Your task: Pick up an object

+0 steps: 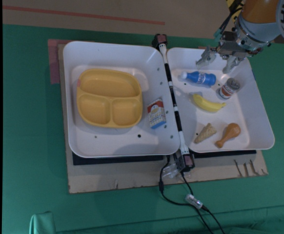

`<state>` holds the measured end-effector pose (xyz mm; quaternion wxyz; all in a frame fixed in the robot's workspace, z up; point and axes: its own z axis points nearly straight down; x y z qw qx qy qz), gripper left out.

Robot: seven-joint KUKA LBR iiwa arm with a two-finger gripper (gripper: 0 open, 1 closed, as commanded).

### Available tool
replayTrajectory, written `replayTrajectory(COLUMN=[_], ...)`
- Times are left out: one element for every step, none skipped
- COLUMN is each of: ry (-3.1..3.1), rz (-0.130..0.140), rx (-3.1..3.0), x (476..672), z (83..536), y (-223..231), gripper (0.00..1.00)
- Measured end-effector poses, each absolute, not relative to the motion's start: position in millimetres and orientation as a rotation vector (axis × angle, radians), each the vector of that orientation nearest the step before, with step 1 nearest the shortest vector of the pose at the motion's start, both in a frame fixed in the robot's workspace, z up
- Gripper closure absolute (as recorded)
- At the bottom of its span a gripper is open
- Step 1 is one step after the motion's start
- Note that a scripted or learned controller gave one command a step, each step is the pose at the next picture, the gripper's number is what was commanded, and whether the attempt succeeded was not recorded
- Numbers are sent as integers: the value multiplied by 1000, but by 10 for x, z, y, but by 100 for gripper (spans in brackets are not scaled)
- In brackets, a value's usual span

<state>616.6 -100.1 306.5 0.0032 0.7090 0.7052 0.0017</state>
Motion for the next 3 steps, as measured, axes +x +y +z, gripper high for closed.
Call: replayTrajectory(ry=[2203, 2213, 2198], rz=[5, 1, 17], rx=[2219, 2221, 2213], x=[5958, 6286, 5567], z=[2469, 1987, 1879], y=[-1577, -1021, -1014], gripper=[0, 0, 0])
